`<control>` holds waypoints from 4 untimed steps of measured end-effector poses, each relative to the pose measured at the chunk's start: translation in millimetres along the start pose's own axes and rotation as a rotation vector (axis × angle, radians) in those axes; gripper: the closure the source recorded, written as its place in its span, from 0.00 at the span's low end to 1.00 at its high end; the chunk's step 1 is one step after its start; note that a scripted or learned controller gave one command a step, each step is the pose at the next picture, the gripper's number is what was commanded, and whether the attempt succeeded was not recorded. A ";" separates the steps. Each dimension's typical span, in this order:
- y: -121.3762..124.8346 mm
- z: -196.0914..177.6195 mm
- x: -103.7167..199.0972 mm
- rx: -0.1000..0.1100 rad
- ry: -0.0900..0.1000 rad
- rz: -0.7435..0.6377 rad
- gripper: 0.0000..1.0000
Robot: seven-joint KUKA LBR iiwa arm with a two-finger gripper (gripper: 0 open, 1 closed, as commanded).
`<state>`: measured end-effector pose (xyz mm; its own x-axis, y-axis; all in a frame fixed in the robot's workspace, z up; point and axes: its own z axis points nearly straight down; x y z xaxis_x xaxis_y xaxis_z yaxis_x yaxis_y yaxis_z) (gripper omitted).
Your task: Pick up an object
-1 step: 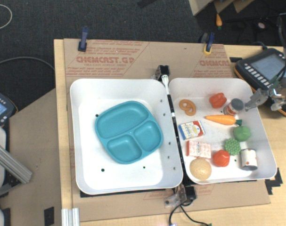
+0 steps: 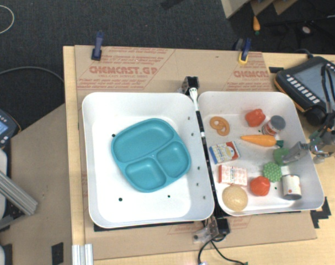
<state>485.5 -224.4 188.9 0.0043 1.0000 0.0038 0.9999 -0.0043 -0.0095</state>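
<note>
The bench (image 2: pixel 156 65) is a tan board printed with red lettering, held by a blue clamp (image 2: pixel 97 44) and a yellow clamp (image 2: pixel 245 53) along its far edge. Two white bins sit on it side by side. The left bin (image 2: pixel 101 203) holds a teal divided plate (image 2: pixel 150 154), lying flat near the middle. The right bin (image 2: pixel 299 200) holds the small items. A pretzel (image 2: pixel 219 125) lies in its far left part, with a red pepper (image 2: pixel 255 117) and a small can (image 2: pixel 274 125) further right. A carrot (image 2: pixel 260 140) lies across the middle. Below it are a small carton (image 2: pixel 224 151) and a red-and-white packet (image 2: pixel 233 175), both left of centre. A round bun (image 2: pixel 235 197) sits in the near left corner, with a tomato (image 2: pixel 260 185) just beside it and a white cylinder (image 2: pixel 291 186) to the right. A green leafy piece (image 2: pixel 273 171) lies between the tomato and the gripper (image 2: pixel 293 152), which reaches in over the bin's right side; whether its fingers are apart or together cannot be told, and nothing is seen between them. A black pendant (image 2: pixel 308 84) rests at the bench's right edge.
</note>
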 end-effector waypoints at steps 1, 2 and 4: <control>38.2 108.3 9.8 -0.004 0.015 -0.014 0.00; 36.9 93.7 4.0 -0.009 0.001 -0.009 1.00; -6.5 -43.6 166.5 -0.014 -0.003 -0.011 1.00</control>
<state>480.2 -58.1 233.2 -0.0062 1.0000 0.0005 1.0000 0.0062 0.0047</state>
